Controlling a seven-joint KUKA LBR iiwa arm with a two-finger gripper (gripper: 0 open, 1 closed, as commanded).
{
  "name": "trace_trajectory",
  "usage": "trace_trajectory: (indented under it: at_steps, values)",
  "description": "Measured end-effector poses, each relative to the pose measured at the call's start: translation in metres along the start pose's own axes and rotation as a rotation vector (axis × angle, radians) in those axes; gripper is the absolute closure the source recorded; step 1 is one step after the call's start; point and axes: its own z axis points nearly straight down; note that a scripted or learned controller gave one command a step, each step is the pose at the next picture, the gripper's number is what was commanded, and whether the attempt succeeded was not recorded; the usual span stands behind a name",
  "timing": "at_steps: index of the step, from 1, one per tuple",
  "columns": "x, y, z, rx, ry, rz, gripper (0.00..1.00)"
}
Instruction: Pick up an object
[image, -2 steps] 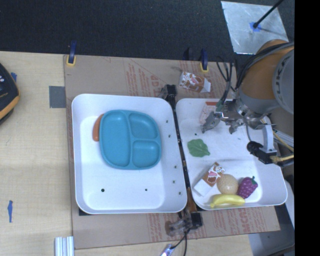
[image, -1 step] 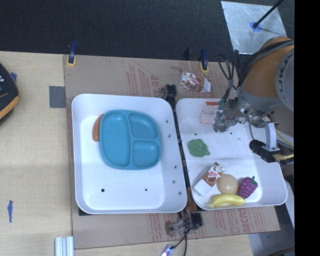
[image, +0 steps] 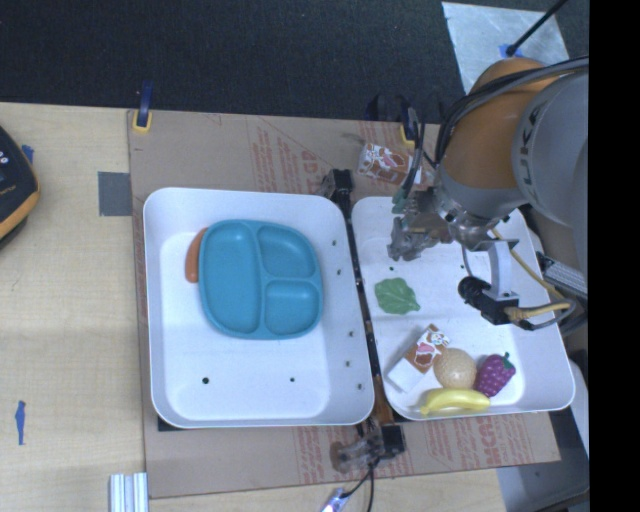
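Observation:
My gripper hangs over the back of the right bin, its dark fingers pointing down at the bin floor, nothing visible between them. Just in front of it lies a green leafy piece. At the bin's front sit a small white carton with a red print, a tan egg-like ball, a purple grape bunch and a yellow banana. The left bin holds a blue divided plate with an orange item poking out from under its left edge.
A small printed packet lies on the cardboard behind the right bin. A black and yellow device sits at the far left of the bench. A black cable and clamp hang from the arm over the right bin.

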Motion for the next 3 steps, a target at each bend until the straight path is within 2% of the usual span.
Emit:
trace_trajectory:
  at_steps: [1, 2, 3]
  values:
    - [0.000, 0.000, 0.000, 0.001, 0.000, 0.001, 0.00]
    - [-0.001, 0.000, -0.010, 0.003, 0.000, -0.001, 1.00]
    - [-0.002, 0.000, -0.020, 0.005, 0.000, -0.002, 1.00]
